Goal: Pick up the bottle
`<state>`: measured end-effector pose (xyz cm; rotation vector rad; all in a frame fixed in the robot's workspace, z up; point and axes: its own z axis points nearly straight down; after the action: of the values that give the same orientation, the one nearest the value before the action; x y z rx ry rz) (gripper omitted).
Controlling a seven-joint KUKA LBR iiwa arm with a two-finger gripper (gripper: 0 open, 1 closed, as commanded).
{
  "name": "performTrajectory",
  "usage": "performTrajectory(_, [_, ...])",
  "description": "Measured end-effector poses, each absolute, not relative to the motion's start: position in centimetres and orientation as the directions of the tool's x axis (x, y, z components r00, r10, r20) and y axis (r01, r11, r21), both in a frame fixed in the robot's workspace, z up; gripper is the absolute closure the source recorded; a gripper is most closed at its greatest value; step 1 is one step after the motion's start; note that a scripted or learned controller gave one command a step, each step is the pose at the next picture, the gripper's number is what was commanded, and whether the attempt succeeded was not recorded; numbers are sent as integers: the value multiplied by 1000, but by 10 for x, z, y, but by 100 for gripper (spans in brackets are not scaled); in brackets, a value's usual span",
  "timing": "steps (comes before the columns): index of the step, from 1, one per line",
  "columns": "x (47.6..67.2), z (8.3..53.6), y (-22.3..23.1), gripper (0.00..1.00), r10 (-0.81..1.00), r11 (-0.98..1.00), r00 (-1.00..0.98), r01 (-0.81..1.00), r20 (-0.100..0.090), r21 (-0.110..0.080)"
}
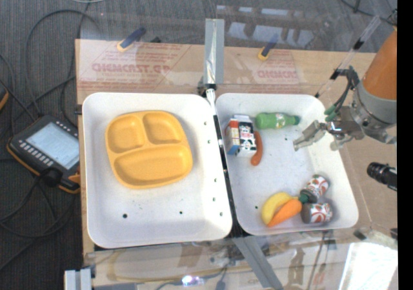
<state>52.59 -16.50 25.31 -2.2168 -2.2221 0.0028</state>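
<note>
The green bottle (276, 120) lies on its side near the far edge of the right bin (290, 169), its cap pointing right. My gripper (321, 140) hangs over the right side of that bin, to the right of the bottle and a little nearer the camera. Its fingers are spread open with nothing between them, and the left fingertip (302, 141) is a short way from the bottle's cap end.
In the right bin are a small printed carton (241, 135), a red sausage-shaped toy (257, 150), a banana (273, 207), a carrot (288, 212) and two cans (315, 187) (317, 212). A yellow divided plate (150, 148) sits in the left bin (103, 217).
</note>
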Motion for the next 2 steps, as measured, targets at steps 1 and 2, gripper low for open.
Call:
performTrajectory(1, [608, 179, -126, 0, 996, -86, 86, 996, 0, -3])
performTrajectory(2, [647, 139, -150, 0, 980, -197, 197, 980, -2, -3])
